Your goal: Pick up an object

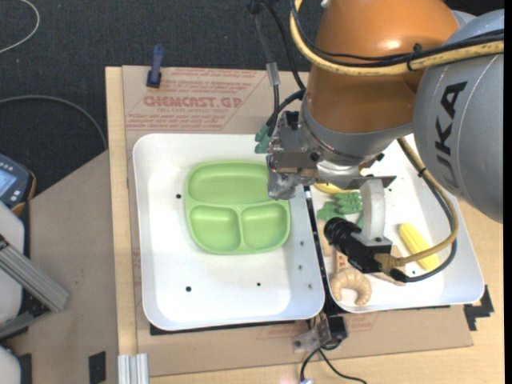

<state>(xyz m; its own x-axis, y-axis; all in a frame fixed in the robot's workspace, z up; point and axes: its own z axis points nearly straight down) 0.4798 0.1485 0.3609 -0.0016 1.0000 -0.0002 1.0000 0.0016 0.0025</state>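
Gripper [282, 184], whether spread or closed cannot be told, directly above the upper right corner of the green three-compartment plate [236, 214] in the left bin [160, 278]; croissant [352, 286] and yellow corn cob [413, 237] right of the plate.

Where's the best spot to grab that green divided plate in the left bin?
The green divided plate lies flat in the left bin, so only its thin raised rim can be pinched. Probably come straight down astride the rim on the view's left, where bare bin floor leaves room.
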